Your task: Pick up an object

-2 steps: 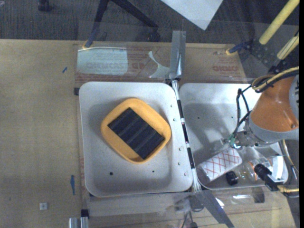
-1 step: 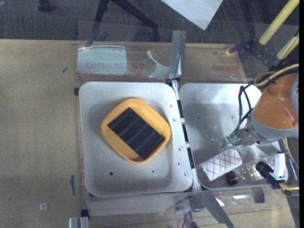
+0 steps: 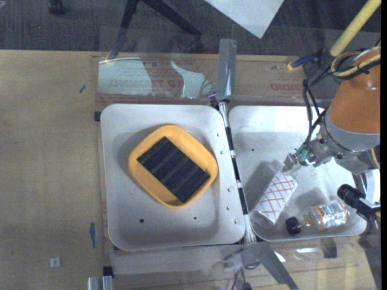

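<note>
Gripper (image 3: 300, 159) over right bin (image 3: 266, 122), jaws' gap can't be made out (too small, blurry). Tip just above red-checked packet (image 3: 276, 197); bottle (image 3: 319, 217) lies beside it.

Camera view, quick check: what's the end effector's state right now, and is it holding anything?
End effector: cannot be told whether open or closed; it hovers in the right bin just above the red-checked packet, with nothing visibly held.
</note>
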